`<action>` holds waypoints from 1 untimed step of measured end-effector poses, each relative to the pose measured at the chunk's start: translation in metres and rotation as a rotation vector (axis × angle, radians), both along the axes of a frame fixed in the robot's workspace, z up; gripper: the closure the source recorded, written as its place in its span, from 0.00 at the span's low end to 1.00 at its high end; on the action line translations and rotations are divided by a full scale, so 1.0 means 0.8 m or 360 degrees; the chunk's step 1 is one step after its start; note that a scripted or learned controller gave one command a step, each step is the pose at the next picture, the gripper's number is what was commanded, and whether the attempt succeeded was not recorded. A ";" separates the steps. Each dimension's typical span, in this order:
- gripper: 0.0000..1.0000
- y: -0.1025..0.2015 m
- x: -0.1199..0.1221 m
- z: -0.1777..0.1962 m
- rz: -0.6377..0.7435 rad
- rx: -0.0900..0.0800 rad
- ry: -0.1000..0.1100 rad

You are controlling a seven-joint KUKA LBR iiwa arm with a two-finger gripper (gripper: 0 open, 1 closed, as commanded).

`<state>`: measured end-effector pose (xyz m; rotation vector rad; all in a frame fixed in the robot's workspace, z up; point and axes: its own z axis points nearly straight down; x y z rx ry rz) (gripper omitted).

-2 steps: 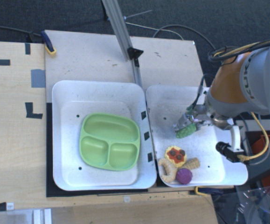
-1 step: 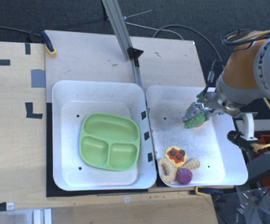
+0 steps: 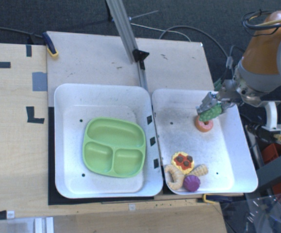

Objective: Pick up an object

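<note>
My gripper hangs in the right bin, close to its far right side, just over an orange ring-like toy. Something green sits at the fingertips, but I cannot tell if it is pinched. I think a slip is the main risk, since the grip looks shallow. Toy food lies at the near left corner: a small pizza, a pale pastry piece, a purple ball. The bin's middle gives free room. The green divided plate fills the left bin.

toys crowding right bin near corner, middle bare
</note>
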<state>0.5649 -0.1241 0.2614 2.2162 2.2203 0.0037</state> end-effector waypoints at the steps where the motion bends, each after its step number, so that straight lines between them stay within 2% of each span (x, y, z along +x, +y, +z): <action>1: 1.00 0.061 0.000 -0.003 0.0006 0.0004 0.0010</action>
